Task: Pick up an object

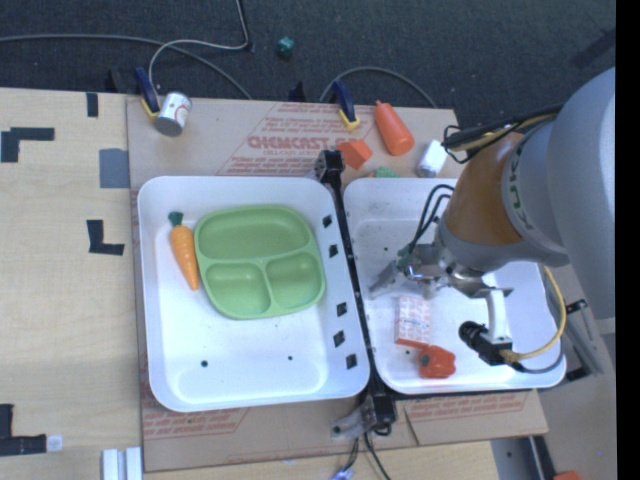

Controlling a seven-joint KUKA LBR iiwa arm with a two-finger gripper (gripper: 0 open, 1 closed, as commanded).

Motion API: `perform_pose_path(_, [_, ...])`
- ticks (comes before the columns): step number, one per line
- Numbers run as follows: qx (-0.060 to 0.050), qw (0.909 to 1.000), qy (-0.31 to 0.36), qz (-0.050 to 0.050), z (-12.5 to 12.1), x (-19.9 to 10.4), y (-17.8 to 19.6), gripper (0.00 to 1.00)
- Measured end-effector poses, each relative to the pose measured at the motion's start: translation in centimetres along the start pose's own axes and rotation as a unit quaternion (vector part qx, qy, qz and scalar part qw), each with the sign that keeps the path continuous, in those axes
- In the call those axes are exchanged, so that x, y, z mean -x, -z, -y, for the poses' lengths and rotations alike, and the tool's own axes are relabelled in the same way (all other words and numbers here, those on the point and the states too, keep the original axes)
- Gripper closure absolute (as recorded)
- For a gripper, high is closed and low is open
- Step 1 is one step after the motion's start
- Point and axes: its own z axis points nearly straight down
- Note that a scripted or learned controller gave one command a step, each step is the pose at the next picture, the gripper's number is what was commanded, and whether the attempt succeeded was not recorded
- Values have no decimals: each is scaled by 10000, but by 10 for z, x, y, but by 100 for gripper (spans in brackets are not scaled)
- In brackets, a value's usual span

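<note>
2 white bins sit side by side on the tabletop, and my pincer [405, 278] hangs low in the right bin [385, 213], just beyond the far edge of a pale packet [414, 318]. Whether it is open or closed I cannot tell. A red pepper [436, 364] lies near the packet's near end. I judge this the approach step: next I need to settle squarely over the packet and close.

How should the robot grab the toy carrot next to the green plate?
Probably from straight above, pinching the carrot across its orange middle. It lies flat and long in the left bin, close beside the green plate, so the sides have little room and the tip tapers thin.
</note>
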Motion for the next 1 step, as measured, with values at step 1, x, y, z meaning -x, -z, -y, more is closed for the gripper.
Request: perform_pose_path(1, [13, 10000, 0, 15, -49, 46, 100, 0])
